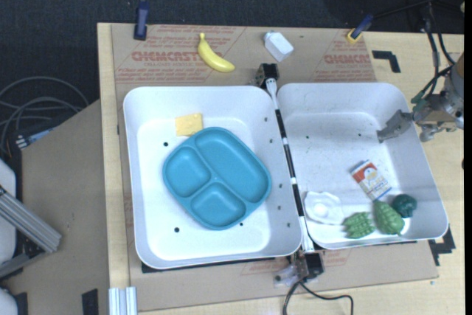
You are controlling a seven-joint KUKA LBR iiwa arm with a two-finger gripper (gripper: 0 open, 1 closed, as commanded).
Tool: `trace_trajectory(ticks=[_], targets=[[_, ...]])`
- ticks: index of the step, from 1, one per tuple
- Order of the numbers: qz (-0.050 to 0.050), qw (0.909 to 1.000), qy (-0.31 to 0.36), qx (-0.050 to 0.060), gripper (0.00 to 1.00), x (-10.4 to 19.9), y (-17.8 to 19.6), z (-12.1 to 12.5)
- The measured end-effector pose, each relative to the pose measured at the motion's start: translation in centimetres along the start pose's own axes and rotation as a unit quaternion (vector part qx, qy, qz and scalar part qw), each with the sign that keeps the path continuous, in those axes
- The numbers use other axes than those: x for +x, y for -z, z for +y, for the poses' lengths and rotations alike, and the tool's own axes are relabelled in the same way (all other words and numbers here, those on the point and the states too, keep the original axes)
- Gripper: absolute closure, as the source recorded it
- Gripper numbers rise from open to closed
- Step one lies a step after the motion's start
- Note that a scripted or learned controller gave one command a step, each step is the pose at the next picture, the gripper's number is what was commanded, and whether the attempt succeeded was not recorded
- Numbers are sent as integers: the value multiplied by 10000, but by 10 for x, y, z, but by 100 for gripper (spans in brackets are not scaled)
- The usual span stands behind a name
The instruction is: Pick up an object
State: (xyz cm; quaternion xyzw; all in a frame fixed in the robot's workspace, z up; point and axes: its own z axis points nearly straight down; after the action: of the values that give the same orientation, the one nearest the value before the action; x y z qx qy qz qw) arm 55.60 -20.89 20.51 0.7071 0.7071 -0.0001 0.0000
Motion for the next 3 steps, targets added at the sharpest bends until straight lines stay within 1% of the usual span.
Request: trace_trajectory(ticks=[1, 2, 3], targets=[[1, 10000, -1, -1, 0, 24, -121, -13], [-6, 10000, -5, -10, 100, 23, -111, -13], [6, 10000, 10, -9, 100, 102, -121, 30]])
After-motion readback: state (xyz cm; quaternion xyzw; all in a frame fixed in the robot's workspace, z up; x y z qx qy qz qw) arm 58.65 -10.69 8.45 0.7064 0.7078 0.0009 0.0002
